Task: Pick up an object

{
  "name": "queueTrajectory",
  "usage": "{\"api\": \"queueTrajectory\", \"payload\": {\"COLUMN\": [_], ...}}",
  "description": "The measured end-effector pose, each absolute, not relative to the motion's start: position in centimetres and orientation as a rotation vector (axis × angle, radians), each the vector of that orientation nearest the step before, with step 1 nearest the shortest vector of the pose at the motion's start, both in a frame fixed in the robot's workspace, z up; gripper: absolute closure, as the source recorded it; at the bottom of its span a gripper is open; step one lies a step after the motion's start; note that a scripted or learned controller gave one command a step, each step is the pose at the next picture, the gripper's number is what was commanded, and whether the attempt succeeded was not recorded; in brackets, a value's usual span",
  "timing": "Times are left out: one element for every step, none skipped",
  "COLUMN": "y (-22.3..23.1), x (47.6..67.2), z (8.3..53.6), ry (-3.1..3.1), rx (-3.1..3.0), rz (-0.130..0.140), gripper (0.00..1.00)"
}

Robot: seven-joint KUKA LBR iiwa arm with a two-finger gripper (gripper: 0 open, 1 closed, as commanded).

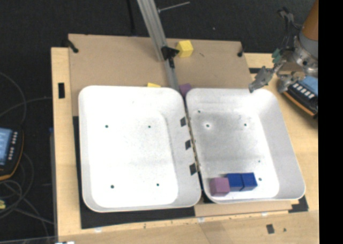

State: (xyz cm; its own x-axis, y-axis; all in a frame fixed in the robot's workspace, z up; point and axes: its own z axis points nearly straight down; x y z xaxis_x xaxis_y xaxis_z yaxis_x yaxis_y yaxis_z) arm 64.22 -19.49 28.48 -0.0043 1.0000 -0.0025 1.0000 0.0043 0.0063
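In the right bin (278, 130), three small blocks sit in a row along its near edge, toward the near left corner. The purple block (219, 185) is leftmost, a pale violet cube with a lighter top face. Touching it on the right is a blue block (235, 182), deep blue and squarish, and just beside that, in contact, a second blue block (248, 180) of the same colour and shape. The rest of this bin's floor is bare white with grey scuffing.

The left bin (128, 146) lies alongside, its right rim meeting the right bin's left rim.

Farther back, on the bench (118, 60), a yellow block (185, 48) rests near the far edge beside a slanted metal rail (150, 12).

The gripper (261, 81) hangs over the far right corner of the right bin, well apart from the blocks; whether its jaws are open or closed cannot be told.
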Motion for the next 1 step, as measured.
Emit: {"api": "queueTrajectory", "payload": {"y": [-19.65], "x": [64.11], "z": [29.49], "ry": [2.226], "rx": [2.206], "rz": [0.0], "gripper": [1.0]}}
